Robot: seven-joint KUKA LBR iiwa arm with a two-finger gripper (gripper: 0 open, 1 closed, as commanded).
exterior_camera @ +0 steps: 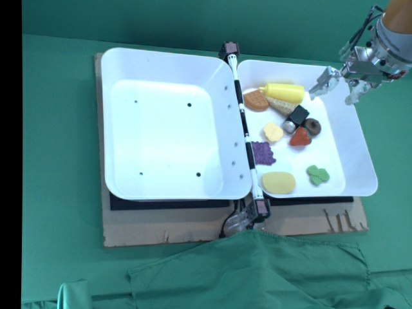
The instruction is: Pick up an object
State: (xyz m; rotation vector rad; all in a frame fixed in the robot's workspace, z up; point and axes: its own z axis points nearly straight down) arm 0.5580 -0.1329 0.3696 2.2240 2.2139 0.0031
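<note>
Here, end effector spread wide, nothing held, yellow bottle just beside

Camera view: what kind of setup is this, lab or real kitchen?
Most likely a lab bench for robot grasping tests, not a kitchen. Two white bins sit side by side on a green cloth, the right one holds small toy foods like a yellow bottle, and a gripper hangs over it.

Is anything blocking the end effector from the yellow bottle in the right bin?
Nothing visible does. The end effector hangs over the right bin's far right edge, with bare bin floor between it and the yellow bottle.
</note>
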